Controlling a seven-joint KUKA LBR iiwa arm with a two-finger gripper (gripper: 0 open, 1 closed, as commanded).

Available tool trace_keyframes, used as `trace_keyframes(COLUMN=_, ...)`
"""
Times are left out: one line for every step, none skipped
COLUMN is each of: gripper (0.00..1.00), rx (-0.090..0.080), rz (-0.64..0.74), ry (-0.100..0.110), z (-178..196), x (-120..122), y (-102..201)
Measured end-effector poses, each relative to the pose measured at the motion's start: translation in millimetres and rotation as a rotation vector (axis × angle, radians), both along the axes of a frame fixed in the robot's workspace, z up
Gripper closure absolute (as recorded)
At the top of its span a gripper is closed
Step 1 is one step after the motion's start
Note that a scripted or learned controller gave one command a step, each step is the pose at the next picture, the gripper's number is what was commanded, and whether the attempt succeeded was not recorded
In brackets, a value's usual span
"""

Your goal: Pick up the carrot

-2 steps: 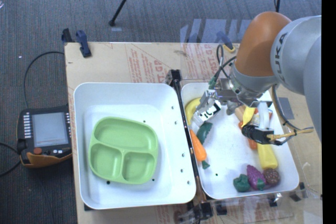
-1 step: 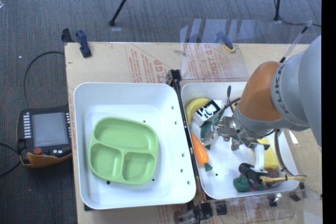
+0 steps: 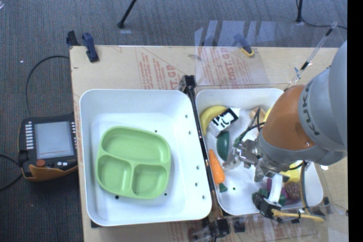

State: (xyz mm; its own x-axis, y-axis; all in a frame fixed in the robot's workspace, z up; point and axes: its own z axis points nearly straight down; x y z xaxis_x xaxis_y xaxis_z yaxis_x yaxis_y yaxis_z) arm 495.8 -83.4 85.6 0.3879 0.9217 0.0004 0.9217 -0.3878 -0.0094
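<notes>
From the camera view above, the counter point(image 3: 130, 65) carries two shallow white bins side by side; the left bin point(image 3: 113, 103) holds a light green divided plate point(image 3: 134, 162) with three compartments, lying flat near the bin's middle; the right bin point(image 3: 238, 208) holds the clutter and the arm.

The carrot point(image 3: 216, 167) lies in the right bin close to its left wall, orange, running roughly along that wall with a small green end toward the near side; nothing grips it, and it rests on the bin floor; just beside it, toward the far side, sits a dark green rounded thing point(image 3: 223, 144); farther back lies a yellow banana point(image 3: 211, 114), partly covered by a black-and-white tag point(image 3: 226, 118).

The grey arm with its orange band point(image 3: 286, 122) reaches in from the right and hangs over the middle of the right bin, hiding much of what lies under it; the pincer point(image 3: 241, 157) points down and to the left, near the carrot and the dark green thing but apart from the carrot; whether it is spread or pressed together I cannot tell, as the metal parts blur into one another.

On the floor to the left of the counter lies a teach pendant point(image 3: 50, 144) with a grey screen and an orange base.
</notes>
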Motion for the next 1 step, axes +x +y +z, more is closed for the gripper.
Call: trace_keyframes(gripper=0.0, rx=-0.002, rz=-0.35, ry=0.0, z=100.9, x=-20.2, y=66.9)
